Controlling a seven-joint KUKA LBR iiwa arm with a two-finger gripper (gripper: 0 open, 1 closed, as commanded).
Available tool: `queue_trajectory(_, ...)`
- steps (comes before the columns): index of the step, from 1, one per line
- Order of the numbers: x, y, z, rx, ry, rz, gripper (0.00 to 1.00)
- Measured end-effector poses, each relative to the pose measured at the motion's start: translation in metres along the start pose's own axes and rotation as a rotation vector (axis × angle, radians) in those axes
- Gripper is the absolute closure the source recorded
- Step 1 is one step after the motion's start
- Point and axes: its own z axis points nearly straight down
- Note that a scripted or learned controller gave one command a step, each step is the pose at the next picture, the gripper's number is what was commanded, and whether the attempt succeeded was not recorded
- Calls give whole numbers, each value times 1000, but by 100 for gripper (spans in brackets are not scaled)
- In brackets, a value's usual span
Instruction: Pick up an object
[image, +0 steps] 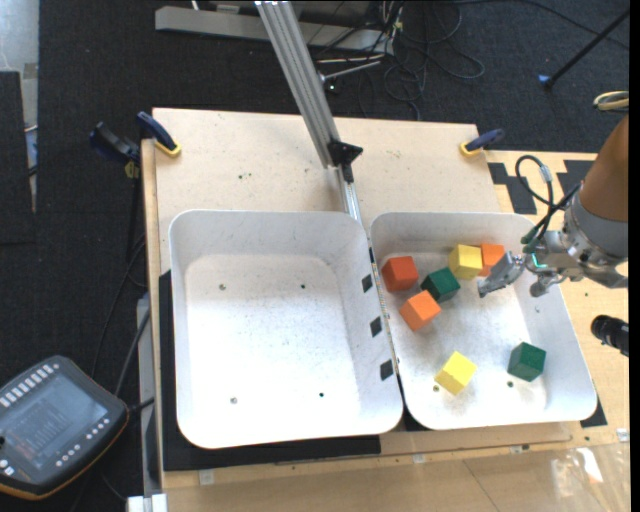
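Observation:
The right bin (570, 385) holds several small blocks. A red-orange block (400, 271), a dark green block (441, 283), a yellow block (466, 260) and an orange block (492, 256) cluster near its far side. Another orange block (420, 309) lies just in front of them. A second yellow block (456, 372) and a second green block (526, 360) sit near the front. My gripper (520, 280) hangs over the bin's right part, just right of the orange and yellow pair. It is open, with nothing between its fingers.
The left bin (190, 300) stands beside the right one, sharing a raised middle wall. A slanted metal pole (305, 85) rises from the bench behind the bins. Clamps (160, 135) sit at the bench's far corners. A teach pendant (50, 425) lies at the lower left.

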Motion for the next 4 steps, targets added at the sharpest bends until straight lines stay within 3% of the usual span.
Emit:
queue_trajectory(2,0,-10,108,6,2,1,0)
queue_trajectory(3,1,-10,126,2,0,1,0)
queue_trajectory(4,1,-10,115,-2,-1,1,100)
